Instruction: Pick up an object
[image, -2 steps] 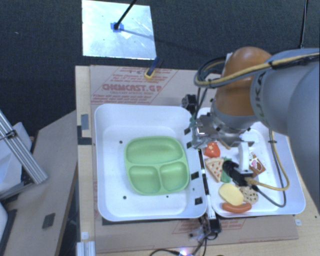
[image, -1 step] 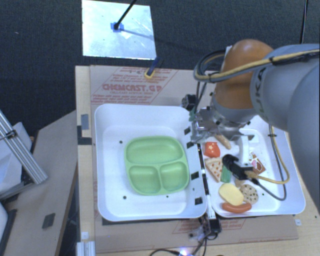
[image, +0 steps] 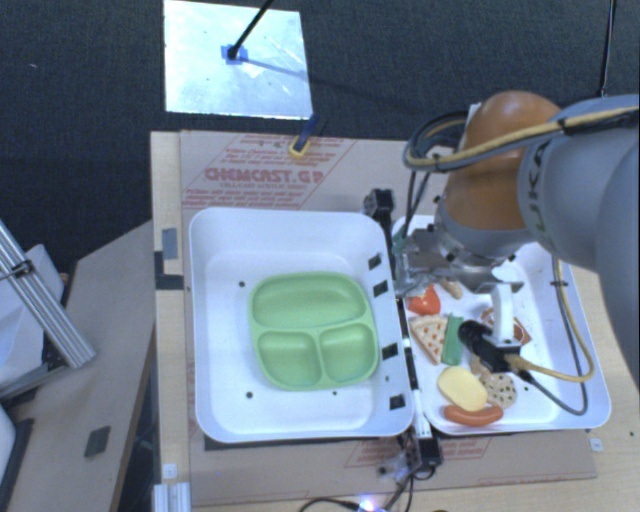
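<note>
Green is the divided plate (image: 312, 328), lying alone in the left bin (image: 215, 300) and well apart from the work, so it need not worry you. Moving right, the pickable pieces crowd the near-left part of the right bin (image: 548, 415). A red toy vegetable (image: 425, 300) sits close to the wall shared with the left bin, and a pizza slice (image: 429, 338) lies just below it with a green piece (image: 453, 340) against its side. Then come a yellow piece (image: 460, 386), a sausage (image: 471, 414) and a cookie (image: 498, 390). That crowding is your risk: a descent onto the red toy vegetable could, I judge, strike the wall or nudge the pizza slice and close on nothing. The end effector (image: 432, 270) hangs just above the red toy vegetable, under the grey arm (image: 570, 190), whose bulk covers most of it. You cannot tell whether it is apart or together, and you see no piece clamped in it. Whatever lies beneath the wrist, in the bin's far part, is hidden from you too.
</note>
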